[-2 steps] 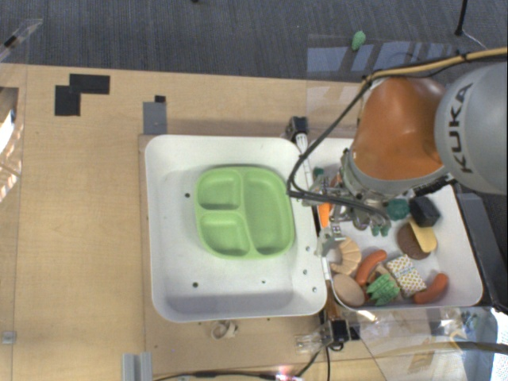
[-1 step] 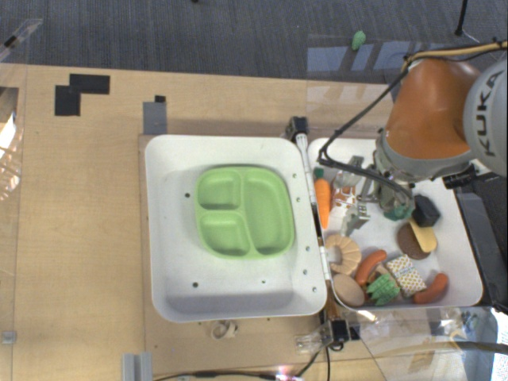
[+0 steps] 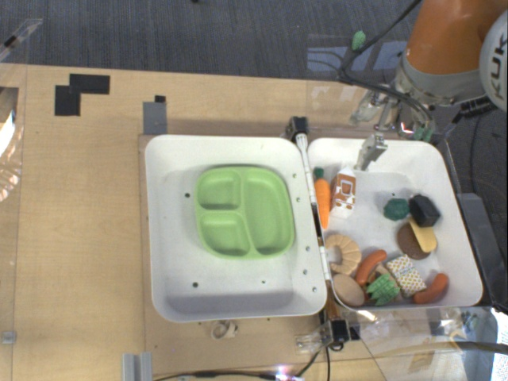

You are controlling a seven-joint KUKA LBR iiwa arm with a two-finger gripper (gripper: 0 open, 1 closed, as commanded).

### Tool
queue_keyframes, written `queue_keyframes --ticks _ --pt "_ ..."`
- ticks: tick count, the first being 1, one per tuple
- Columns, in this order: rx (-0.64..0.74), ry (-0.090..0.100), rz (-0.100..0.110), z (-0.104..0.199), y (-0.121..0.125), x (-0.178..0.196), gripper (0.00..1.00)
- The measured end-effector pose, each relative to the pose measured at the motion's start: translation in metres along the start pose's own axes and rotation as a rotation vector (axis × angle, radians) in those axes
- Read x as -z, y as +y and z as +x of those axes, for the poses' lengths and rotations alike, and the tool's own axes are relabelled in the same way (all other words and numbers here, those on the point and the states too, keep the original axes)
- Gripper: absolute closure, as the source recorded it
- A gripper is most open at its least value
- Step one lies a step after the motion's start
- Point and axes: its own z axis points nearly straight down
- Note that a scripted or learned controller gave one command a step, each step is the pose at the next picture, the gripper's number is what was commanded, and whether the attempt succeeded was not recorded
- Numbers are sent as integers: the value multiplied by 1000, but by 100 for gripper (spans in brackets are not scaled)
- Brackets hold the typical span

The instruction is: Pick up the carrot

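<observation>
Hovering over the 12 o'clock rim of the right bin, the gripper sat at the end of the grey-and-orange arm, which entered from 2 o'clock. Whether it was open or closed could not be read at this slant; nothing was seen in its grasp.

The carrot lay in the right bin against its 9 o'clock wall, long axis running 12 to 6, green top toward 12. A small printed carton stood just beside it at 3 o'clock. The gripper was near the carrot, off toward 1 o'clock, apart from it.

The remaining items crowded the 4-to-6 o'clock part of that bin: a dark green lump, a black block, a brown disc, a tan ring, sausages and other play food. The left bin carried a green tray with three compartments, centred.

Judgement: approach stage, pick not yet made. The carrot's position hard by the wall leaves little room on the 9 o'clock side, and the carton crowds the other, so a grasp closing along the 12–6 line, or a descent with narrow opening, looks the likelier way in. Risk: catching the wall or nudging the carton.
</observation>
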Motion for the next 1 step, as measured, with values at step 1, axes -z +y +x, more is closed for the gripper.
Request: queue_keyframes --ticks 1 --pt "-142 15 -1 34 43 -75 0"
